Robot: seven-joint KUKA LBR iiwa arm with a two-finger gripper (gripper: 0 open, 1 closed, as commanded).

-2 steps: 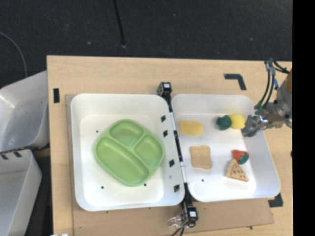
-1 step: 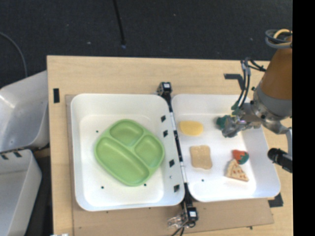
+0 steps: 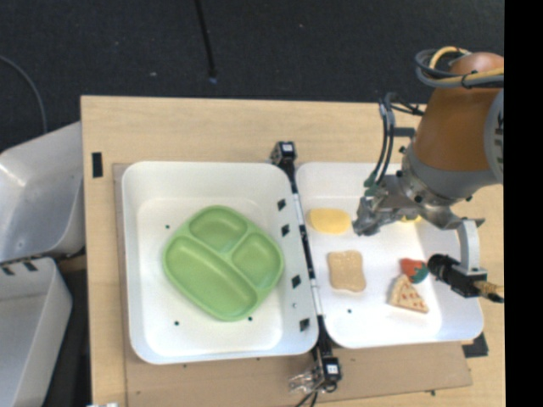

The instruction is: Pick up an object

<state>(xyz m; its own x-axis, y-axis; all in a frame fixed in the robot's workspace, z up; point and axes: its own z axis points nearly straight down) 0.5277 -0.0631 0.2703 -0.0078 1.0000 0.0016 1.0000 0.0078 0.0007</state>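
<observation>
The grey arm (image 3: 454, 134) with its orange band reaches in from the right side of the view and bends down over the right bin (image 3: 339, 325), its wrist tilted toward the bin's middle. The gripper (image 3: 371, 219) hangs low over the bin floor, just right of a yellow oval piece (image 3: 329, 220); whether it touches that piece cannot be told, and the state of the pincer cannot be told either (the dark wrist body hides it). Taking the yellow piece as landmark: a tan slice of toast (image 3: 346, 271) lies just below it, a pizza-shaped wedge (image 3: 408, 296) lies below and well to its right, and a small red and teal item (image 3: 413, 269) sits just above that wedge. Left of the yellow piece, across the divider, a green sectioned plate (image 3: 222, 262) rests in the left bin (image 3: 144, 329).
</observation>
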